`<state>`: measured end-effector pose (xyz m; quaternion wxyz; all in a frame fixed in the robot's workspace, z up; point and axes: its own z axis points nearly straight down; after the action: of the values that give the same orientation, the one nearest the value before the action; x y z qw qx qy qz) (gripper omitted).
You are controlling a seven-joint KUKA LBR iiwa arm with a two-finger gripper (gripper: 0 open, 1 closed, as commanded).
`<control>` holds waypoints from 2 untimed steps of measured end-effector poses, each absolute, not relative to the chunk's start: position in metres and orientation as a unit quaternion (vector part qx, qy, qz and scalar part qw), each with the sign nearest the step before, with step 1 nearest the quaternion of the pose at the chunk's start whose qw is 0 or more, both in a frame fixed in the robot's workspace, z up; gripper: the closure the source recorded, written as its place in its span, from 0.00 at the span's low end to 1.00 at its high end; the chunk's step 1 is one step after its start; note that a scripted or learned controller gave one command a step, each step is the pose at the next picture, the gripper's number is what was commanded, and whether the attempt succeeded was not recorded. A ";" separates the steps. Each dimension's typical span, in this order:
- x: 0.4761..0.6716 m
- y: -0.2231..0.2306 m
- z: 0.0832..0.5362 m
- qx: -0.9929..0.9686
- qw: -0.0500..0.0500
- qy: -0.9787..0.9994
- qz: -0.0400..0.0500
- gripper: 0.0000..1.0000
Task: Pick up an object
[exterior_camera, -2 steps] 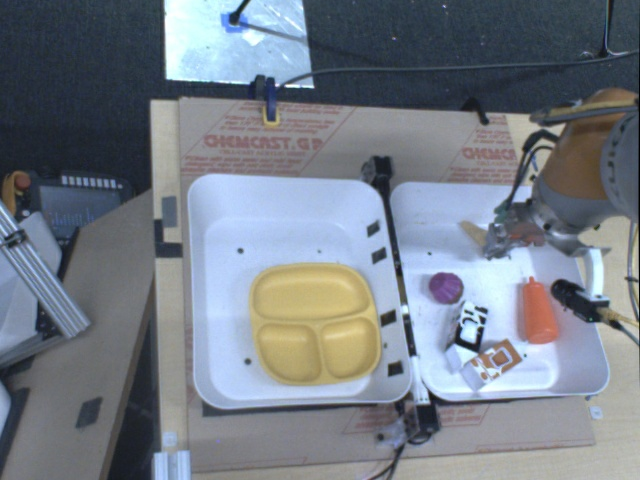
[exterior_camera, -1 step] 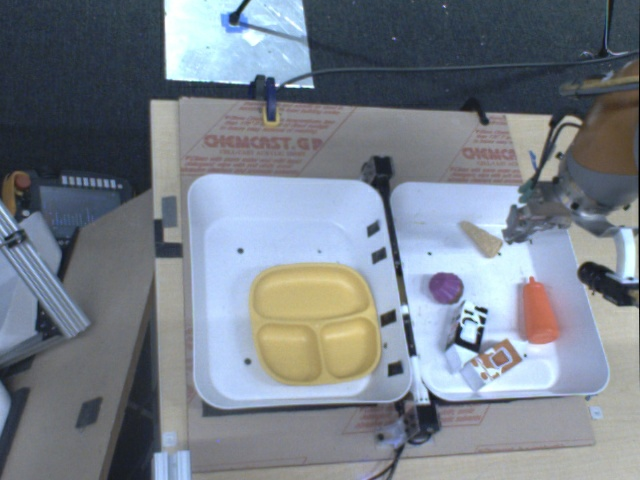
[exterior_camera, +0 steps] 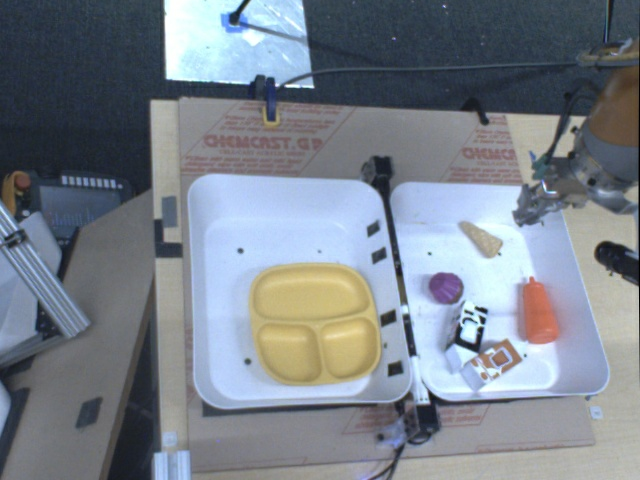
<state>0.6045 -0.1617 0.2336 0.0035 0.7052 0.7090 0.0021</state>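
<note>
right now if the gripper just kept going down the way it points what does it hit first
Probably the bare floor of the right bin near its far right corner. The gripper points down and slightly left; the nearest object, the tan wedge, lies further left. Depth is hard to judge from this view.

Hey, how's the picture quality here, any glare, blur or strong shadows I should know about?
In the camera view the lighting is even and soft, with faint shadows beside the yellow tray and orange bottle; the shiny sheet at the top glares bright; the white bins look nearly washed out; the gripper at the right bin's far edge is slightly blurred and small, its detail hard to read.
</note>
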 end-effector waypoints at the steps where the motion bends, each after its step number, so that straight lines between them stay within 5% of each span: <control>1: 0.606 -0.162 0.288 0.705 0.004 0.709 0.002 1.00; 2: 0.626 -0.111 0.281 0.704 0.001 0.710 0.002 1.00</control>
<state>0.6260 -0.1114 0.2811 0.0014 0.7038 0.7104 0.0017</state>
